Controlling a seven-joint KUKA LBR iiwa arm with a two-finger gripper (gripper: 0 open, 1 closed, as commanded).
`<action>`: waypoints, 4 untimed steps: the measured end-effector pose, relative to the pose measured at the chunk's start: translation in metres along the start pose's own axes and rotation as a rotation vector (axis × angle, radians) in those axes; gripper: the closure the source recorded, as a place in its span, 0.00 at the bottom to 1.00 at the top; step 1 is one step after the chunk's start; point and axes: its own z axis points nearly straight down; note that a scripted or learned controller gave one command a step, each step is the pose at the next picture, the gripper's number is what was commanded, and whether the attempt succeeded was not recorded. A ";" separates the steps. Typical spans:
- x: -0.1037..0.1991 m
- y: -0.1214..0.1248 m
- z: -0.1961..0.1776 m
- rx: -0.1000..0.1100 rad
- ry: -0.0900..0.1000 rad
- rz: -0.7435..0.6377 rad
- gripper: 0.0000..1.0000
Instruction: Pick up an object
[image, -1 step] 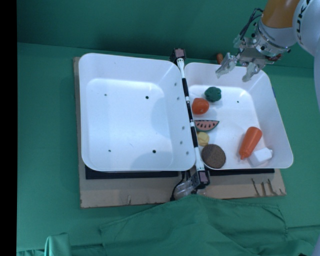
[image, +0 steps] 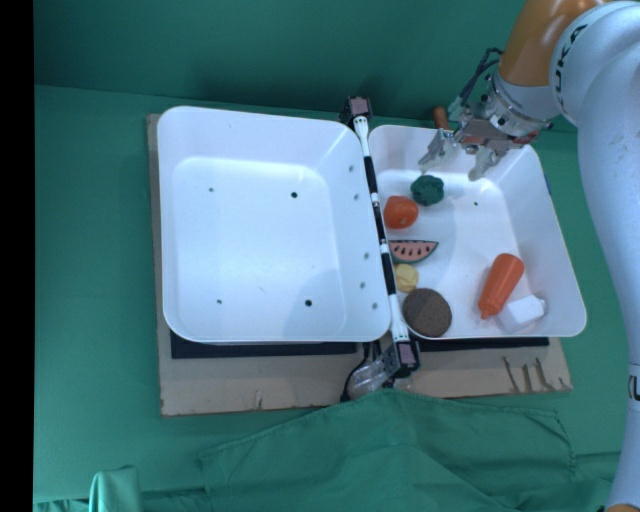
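Approach step, I think: gripper (image: 457, 157) hangs w/ fingers apart, nothing between them, over right bin (image: 556, 250) far edge. Dark green object (image: 427, 189) lies just below it. Next move: descend, then close on it.

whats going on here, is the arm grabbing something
Nothing is grabbed yet. The arm's pincer hangs open over the far end of the right bin, with nothing between its fingers. Just below it lies a dark green piece, the nearest item. Also in that bin are a red-orange tomato, a watermelon slice, a brown disc and an orange bottle. The left bin sits beside it.
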 end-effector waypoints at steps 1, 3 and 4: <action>0.005 0.019 0.034 0.001 0.001 -0.007 0.00; -0.022 -0.061 -0.002 -0.002 0.001 0.002 0.00; -0.058 -0.136 0.032 -0.015 -0.001 0.005 0.00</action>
